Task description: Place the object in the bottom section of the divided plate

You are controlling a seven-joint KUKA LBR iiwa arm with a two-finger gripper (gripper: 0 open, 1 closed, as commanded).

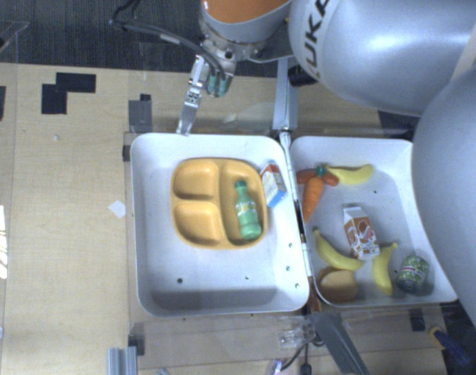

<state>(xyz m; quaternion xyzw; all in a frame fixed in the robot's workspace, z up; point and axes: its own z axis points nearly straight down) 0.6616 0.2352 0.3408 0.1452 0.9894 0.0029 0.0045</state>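
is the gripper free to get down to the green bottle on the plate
Probably yes. The gripper hangs above the left bin's far rim, and the green bottle lies uncovered in the yellow plate's right section, with nothing over it.

A yellow plate is sitting in the white left bin, carrying a green bottle. The white right bin is showing yellow bananas, an orange carrot and a red-and-white carton. The arm is gleaming grey with an orange band.
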